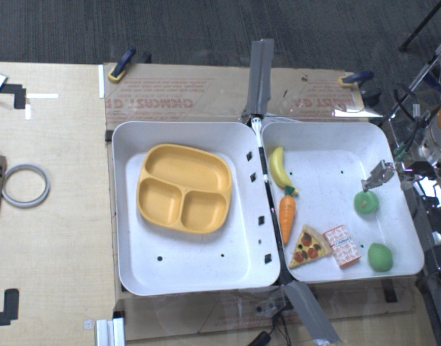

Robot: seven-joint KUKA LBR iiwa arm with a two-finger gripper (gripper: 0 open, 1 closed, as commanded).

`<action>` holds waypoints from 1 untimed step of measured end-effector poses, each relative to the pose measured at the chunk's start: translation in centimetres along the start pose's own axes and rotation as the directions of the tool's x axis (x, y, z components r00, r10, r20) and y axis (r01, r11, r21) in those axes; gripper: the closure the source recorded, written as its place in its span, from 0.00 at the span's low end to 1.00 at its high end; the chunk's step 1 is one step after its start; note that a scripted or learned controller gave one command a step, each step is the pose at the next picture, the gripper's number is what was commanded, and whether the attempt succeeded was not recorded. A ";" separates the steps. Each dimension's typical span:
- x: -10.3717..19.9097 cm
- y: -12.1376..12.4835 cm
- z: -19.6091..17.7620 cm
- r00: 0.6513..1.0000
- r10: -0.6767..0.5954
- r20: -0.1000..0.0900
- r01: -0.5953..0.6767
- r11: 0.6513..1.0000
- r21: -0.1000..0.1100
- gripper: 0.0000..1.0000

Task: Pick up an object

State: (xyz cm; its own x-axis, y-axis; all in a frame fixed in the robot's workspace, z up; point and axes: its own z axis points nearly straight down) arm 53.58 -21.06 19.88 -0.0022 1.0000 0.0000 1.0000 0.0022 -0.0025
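At the right edge of the frame, the gripper [379, 174] is seen low over the right bin [328, 141], just above and beside a green ball [366, 203]. Whether its jaws are open or closed cannot be told, and nothing is seen held. No object has been lifted yet. A second green ball [380, 256], a banana [279, 166], a carrot [287, 218], a pizza slice [309, 247] and a small carton [341, 246] lie in that bin. A yellow divided plate [184, 188] lies in the left bin [134, 265]. The grasp and lift are judged still to be done.
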 end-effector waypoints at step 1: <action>-0.2 3.2 10.7 1.000 -0.025 -0.011 0.025 1.000 -0.004 0.00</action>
State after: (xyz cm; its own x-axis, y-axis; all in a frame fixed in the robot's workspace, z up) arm 56.79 -21.22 9.18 -0.0275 0.9996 0.0109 0.9996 0.0275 0.0019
